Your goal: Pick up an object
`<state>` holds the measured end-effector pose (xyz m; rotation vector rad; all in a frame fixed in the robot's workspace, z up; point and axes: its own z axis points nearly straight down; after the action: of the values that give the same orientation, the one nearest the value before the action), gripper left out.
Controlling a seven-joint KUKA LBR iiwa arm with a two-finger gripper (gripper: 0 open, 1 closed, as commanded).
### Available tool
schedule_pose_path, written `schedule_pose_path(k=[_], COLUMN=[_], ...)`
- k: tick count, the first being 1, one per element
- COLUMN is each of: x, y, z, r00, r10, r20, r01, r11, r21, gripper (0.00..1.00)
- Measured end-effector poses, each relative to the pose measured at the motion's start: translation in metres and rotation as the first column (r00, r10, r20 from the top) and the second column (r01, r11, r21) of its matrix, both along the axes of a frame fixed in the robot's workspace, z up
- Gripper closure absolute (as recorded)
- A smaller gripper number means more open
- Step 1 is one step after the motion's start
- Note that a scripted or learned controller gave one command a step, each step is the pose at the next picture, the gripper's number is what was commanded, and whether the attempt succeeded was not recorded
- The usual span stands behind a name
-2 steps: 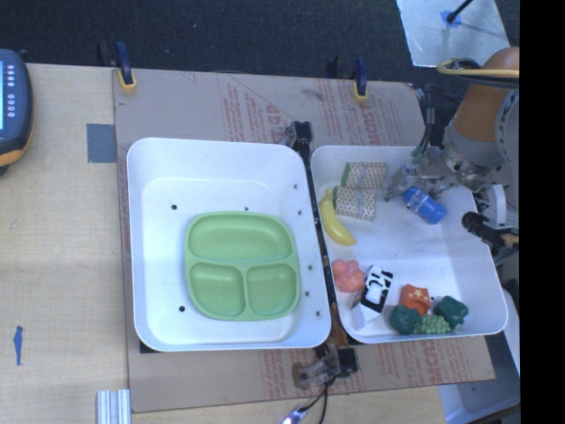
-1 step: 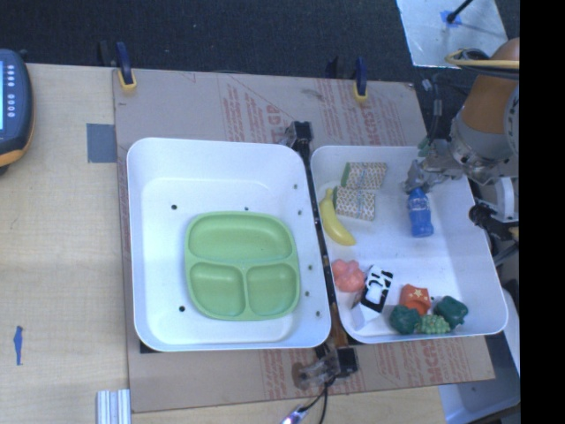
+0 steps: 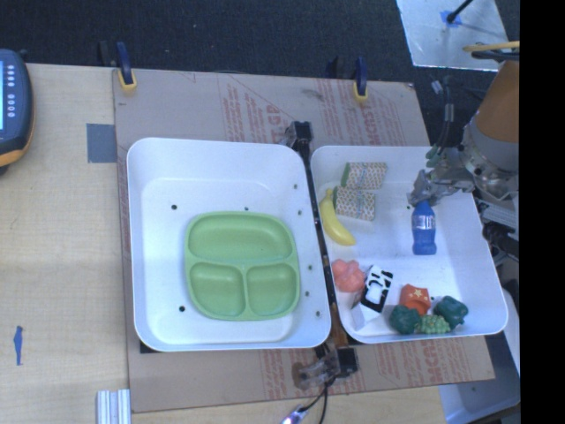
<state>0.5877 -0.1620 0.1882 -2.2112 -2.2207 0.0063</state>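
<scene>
The pincer (image 3: 427, 189) hangs over the right bin (image 3: 491, 276), just above the blue bottle (image 3: 424, 229) — whether it grips the cap, I cannot tell. The bottle's pale label is too small to read. Left of the pincer lie two patterned sponges (image 3: 359, 190) and a banana (image 3: 335, 221).

Grey arm (image 3: 491, 148) with an orange band (broad, rounded) above a grey metal gripper (image 3: 430, 188).
</scene>
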Motion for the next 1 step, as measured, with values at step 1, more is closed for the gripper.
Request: schedule_pose_path(k=[1], x=[0.0166], y=[0.0927], z=[0.0069], r00=[1.000], r10=[0.010], r20=[0.006], r01=[-0.010], r11=[1.000], r21=[-0.001], gripper=[1.00])
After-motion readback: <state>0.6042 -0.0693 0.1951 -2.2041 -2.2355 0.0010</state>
